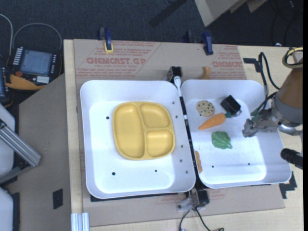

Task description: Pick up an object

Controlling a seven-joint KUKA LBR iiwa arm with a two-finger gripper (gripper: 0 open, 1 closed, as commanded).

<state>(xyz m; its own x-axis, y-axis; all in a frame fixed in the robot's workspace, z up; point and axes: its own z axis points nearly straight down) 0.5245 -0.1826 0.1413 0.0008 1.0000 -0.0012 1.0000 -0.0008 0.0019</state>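
Note:
In the right bin (240, 170) lie a chocolate-chip cookie (205, 108), an orange carrot (212, 121), a green leafy piece (222, 140) and a small black block (230, 105). My gripper (251, 128) hangs low over the right part of this bin, to the right of the carrot and the green piece and apart from both. Nothing shows between its fingers.
The left bin (96, 143) holds a yellow divided plate (143, 129). A small orange object (198, 161) lies along the right bin's left wall. The grey arm with its orange band (293, 93) enters from the right over the bin's edge, trailing cables.

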